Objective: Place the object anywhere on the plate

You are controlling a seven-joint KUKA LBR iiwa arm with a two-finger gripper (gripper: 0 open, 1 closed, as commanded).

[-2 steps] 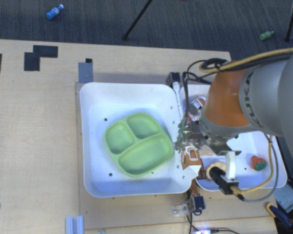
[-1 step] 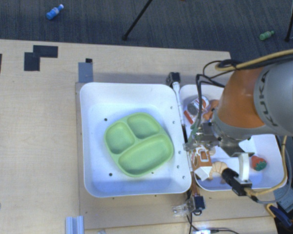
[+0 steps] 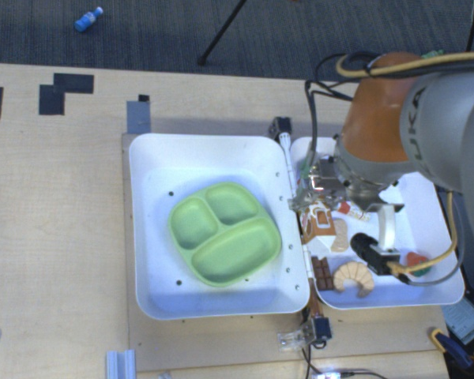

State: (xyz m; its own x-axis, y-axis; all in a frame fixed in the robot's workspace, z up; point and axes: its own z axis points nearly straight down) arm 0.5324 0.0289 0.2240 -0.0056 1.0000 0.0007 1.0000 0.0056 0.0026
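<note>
Pincer (image 3: 320,200) hangs over the right bin; finger state indeterminable. Croissant (image 3: 354,277) lies below-right; plate (image 3: 224,233) left.

plate (image 3: 225,231): pale green | bins (image 3: 154,212): white | arm (image 3: 450,133): grey, orange band (image 3: 379,121) | croissant (image 3: 355,277): tan | chocolate bar (image 3: 322,272): dark brown | bench (image 3: 55,235): light wood

Pale wood-grain worktop (image 3: 55,212), matt and smooth. The two white bins, left (image 3: 146,212) and right (image 3: 434,212), look like glossy moulded plastic, catching soft light. The green plate (image 3: 225,231) shows satin plastic, smooth across its three compartments. Above, the arm (image 3: 450,125) wears matt grey casing and a shiny orange band (image 3: 379,117). The floor (image 3: 142,22) looks like dark ribbed carpet.
</note>
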